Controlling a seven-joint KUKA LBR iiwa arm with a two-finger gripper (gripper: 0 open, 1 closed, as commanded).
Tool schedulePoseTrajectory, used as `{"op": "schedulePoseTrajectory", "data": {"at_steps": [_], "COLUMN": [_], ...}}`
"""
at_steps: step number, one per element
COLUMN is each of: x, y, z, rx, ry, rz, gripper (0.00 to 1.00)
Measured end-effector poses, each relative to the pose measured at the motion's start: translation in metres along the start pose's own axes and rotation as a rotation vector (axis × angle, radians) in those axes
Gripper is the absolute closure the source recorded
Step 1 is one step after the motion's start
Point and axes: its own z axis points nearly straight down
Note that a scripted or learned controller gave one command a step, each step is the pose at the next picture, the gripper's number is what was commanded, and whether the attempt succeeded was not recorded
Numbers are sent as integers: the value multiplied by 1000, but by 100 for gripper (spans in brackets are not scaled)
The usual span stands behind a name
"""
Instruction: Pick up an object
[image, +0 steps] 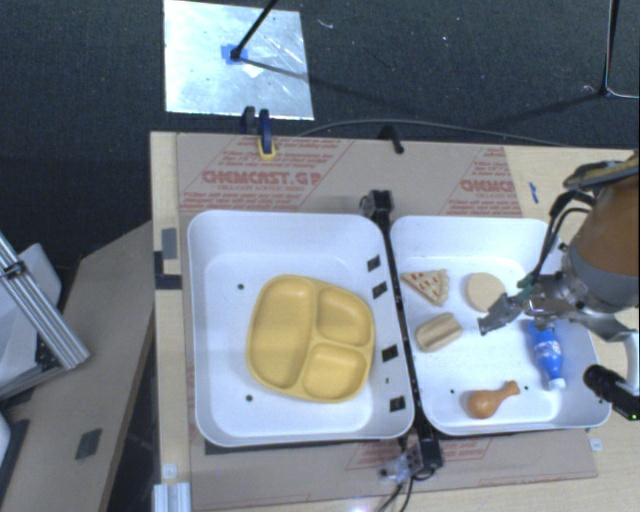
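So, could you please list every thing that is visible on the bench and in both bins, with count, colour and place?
white bins: two, white, side by side on the bench
divided tray: one, yellow, in the left bin
pizza slice: one, tan and red, right bin, upper left
round piece: one, beige, right bin, right of the pizza slice
bread roll: one, light brown, right bin, below the pizza slice
drumstick: one, orange-brown, right bin, near the front edge
bottle: one, blue, right bin, right side
arm: one, grey and orange, from the right
pincer: one, dark, above the right bin beside the bread roll
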Motion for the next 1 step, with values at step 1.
{"op": "schedulePoseTrajectory", "data": {"at_steps": [1], "x": [8], "y": [-4], "z": [46], "rx": [4], "ry": [2], "rz": [1], "gripper": [0]}}
